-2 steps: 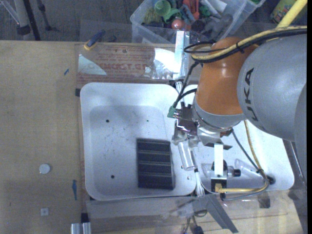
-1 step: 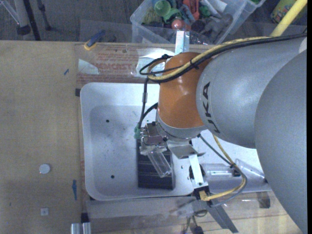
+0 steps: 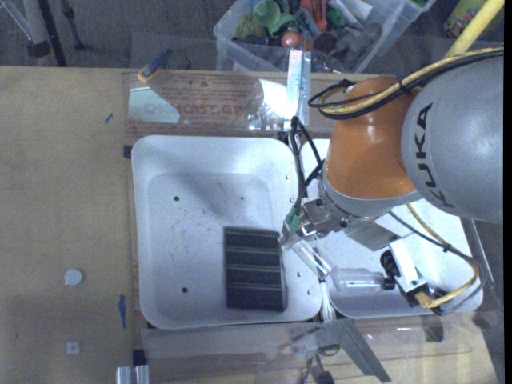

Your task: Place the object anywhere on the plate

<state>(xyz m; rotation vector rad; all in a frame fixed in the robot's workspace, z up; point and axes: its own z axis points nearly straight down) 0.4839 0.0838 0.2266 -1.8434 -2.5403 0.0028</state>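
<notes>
Camera view puts the dark ribbed object (image 3: 254,268) in front of you first: a flat black rectangle with raised ridges running across it, matte, lying flat on the floor of the left bin (image 3: 160,214) toward that bin's 5 o'clock corner, close to the front wall and the right wall. The bin is shallow white plastic with rounded corners, its floor scuffed with grey streaks and dotted with a few small dark holes.

At 3 o'clock from the object you see the gripper (image 3: 308,250), a pale metal assembly hanging over the divide between the two bins, just beside the object's upper right corner. You cannot tell from this angle whether it is spread or pressed together, and nothing shows pinched in it. Above it sits the smooth orange band (image 3: 368,146) and the broad grey arm (image 3: 460,146), with black and yellow cables looping around them.

The right bin (image 3: 472,290) lies at 3 o'clock, largely covered by the arm. At 12 o'clock, beyond the bench, a clear plastic tub (image 3: 320,14) holds a jumble of coloured toys. The bench top (image 3: 56,198) at 9 o'clock is plain tan board.
</notes>
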